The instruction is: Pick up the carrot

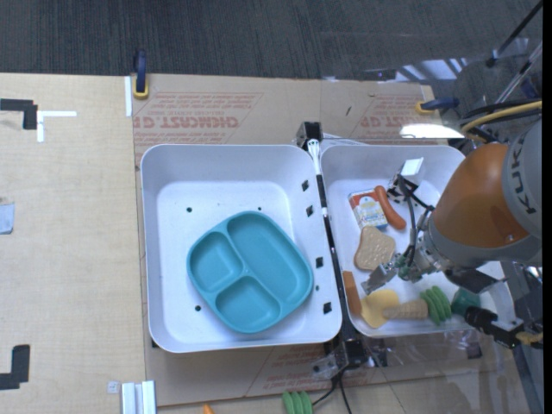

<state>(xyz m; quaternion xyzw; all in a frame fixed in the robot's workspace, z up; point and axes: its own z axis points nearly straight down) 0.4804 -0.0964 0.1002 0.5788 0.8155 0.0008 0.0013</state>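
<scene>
The carrot [349, 291] is a slim orange piece lying lengthwise against the left wall of the right bin [448, 158], near its front. My gripper [390, 272] hangs low over the middle of that bin, a short way right of the carrot and apart from it. It sits just below a tan bread slice [375, 248] and just above a yellow piece [381, 305]. The orange band and wrist hide the bin floor behind it.
An orange-red sausage [391, 209] and a white packet [366, 207] lie at the back of the right bin. A green piece [437, 304] and a darker green one [467, 300] lie at the front right. The left bin [172, 179] holds a teal divided plate [250, 271].
</scene>
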